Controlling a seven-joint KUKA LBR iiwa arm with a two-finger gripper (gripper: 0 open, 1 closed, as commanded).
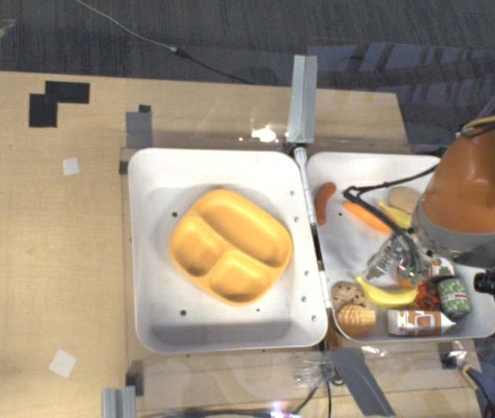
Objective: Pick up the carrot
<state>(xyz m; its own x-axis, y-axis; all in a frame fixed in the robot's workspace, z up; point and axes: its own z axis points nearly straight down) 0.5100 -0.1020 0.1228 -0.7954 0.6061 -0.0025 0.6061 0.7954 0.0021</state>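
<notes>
I see the jaws [393, 261] low in the right bin [483, 327], state unclear, arm [465, 194] hiding that bin's right side. Carrot [367, 217] lies just up-left of them, free. Banana [387, 293] sits just below. Open room mostly left, around the yellow tray [230, 244].

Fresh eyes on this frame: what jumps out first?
The big yellow divided plate sits alone in the left bin, tilted on a diagonal. The right bin is crowded: the carrot lies near its upper middle, a banana lower down, with the arm's orange band looming over them and the tool just above the banana.
</notes>
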